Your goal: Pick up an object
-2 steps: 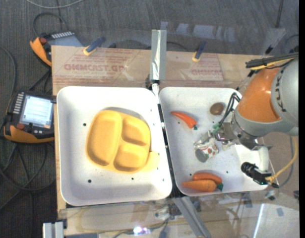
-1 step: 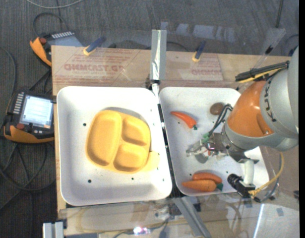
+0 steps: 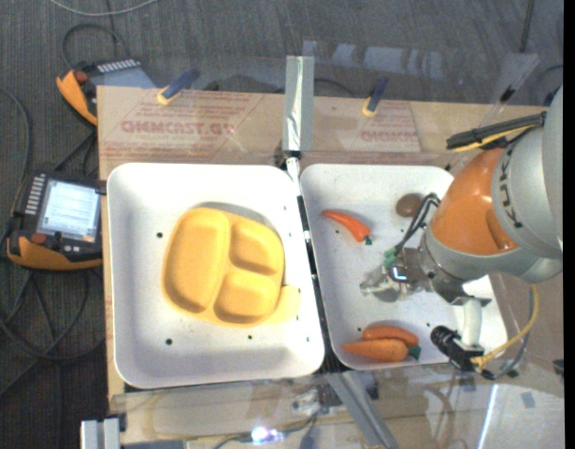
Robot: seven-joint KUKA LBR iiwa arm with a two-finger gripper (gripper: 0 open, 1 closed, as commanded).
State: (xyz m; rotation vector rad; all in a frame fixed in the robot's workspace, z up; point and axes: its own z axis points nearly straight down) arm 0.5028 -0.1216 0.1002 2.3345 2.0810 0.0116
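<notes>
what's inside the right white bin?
In the right white bin: an orange chili-shaped pepper, two orange carrots, a brown round object, and the gripper lowered in. The grey arm covers the bin's right side.

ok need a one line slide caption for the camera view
KUKA arm's gripper low in the right bin among a chili pepper and carrots; yellow divided tray in the left bin.

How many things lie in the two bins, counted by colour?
Yellow: 1, the divided tray in the left bin.
Orange or red: 3, the chili pepper and two carrots in the right bin.
Brown: 1, a round piece.
Total: 5.
</notes>
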